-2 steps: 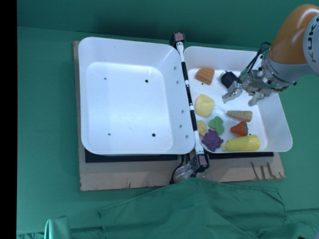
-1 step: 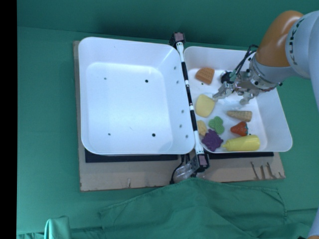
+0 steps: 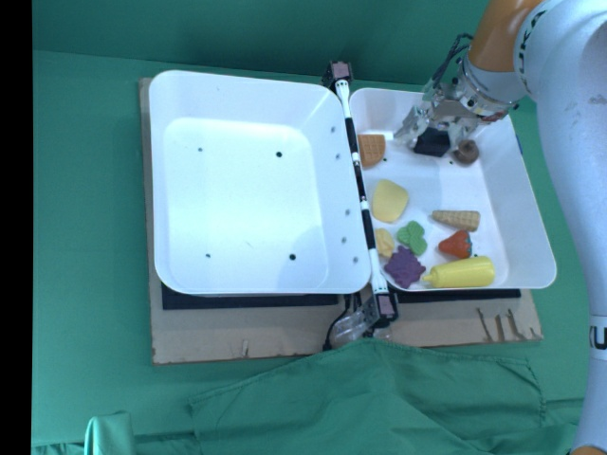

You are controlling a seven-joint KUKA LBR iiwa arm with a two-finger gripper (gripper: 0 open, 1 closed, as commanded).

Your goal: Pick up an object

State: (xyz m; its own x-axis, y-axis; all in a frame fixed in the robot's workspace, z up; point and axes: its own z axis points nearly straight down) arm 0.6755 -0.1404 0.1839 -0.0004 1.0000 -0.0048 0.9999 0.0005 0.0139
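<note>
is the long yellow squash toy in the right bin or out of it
In. The long yellow squash toy lies on the floor of the right white bin, near its front wall.

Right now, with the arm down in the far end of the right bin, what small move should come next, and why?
Probably a short straight lift. The gripper sits low over a black object at the right bin's far end, with a brown piece beside it. Whether the black object is actually gripped cannot be told here; rising a little would show it without disturbing the waffle nearby.
</note>
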